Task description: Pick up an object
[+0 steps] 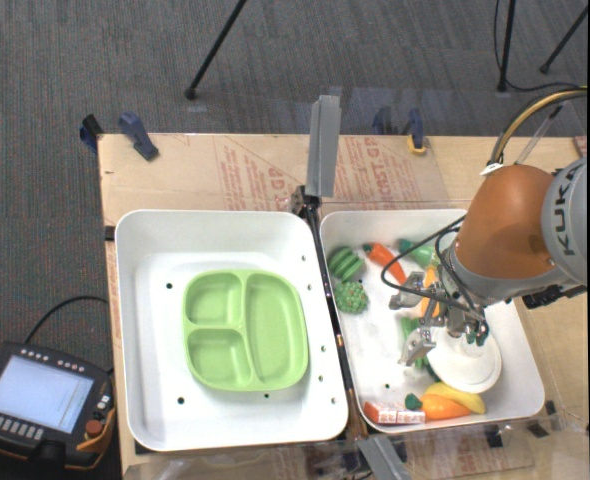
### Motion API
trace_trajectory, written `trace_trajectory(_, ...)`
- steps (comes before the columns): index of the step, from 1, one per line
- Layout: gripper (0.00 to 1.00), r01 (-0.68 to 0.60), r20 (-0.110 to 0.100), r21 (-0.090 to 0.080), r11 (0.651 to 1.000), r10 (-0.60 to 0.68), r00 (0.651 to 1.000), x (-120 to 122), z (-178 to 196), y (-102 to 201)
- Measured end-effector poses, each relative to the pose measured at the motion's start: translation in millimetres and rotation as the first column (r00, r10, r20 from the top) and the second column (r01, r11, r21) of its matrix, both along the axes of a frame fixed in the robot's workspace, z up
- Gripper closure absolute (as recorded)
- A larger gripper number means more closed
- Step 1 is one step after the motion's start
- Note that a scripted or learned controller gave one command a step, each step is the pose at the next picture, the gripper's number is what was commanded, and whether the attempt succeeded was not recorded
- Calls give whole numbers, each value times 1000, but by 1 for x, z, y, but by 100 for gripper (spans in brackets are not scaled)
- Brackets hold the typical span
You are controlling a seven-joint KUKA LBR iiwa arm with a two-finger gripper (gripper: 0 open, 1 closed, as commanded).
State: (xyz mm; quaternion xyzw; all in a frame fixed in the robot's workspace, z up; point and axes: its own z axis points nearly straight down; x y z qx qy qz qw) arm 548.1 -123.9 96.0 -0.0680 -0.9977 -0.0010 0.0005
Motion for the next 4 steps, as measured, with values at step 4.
trace_trajectory(4, 0, 214, 2, -1, 977, -214, 977, 44, -8, 45)
